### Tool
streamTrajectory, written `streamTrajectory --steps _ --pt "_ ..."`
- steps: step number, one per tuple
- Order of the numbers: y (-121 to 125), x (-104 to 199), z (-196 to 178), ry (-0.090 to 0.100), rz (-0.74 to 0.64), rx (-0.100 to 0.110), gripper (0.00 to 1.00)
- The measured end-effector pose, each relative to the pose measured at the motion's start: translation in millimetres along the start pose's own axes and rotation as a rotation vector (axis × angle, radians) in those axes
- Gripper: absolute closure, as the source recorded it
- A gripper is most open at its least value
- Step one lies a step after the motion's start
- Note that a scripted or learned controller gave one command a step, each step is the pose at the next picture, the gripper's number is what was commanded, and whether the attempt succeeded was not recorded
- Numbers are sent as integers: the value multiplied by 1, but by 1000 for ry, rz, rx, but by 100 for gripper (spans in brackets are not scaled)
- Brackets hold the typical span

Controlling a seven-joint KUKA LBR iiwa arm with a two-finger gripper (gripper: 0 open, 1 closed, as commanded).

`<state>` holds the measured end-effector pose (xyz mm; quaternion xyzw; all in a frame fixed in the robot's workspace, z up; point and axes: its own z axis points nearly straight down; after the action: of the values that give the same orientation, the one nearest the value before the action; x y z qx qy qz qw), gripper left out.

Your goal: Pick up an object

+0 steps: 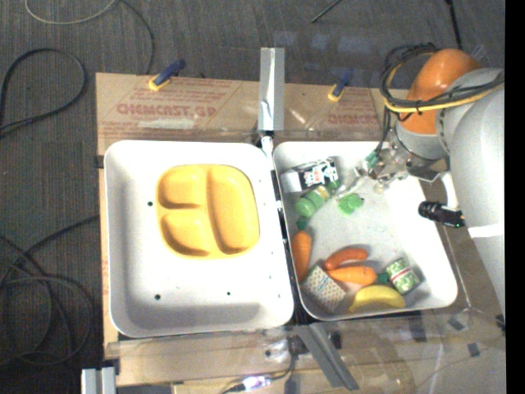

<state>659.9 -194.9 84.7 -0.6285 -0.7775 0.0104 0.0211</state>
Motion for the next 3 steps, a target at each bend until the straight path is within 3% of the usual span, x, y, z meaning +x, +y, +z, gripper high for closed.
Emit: streamTrajectory --steps 1,2,3 --pt "0 -4 -11 -17 1 -7 100" --pt "-1 -3 -10 -15 1 -1 0" --pt "-77 65 -1 -35 -377 -47 0"
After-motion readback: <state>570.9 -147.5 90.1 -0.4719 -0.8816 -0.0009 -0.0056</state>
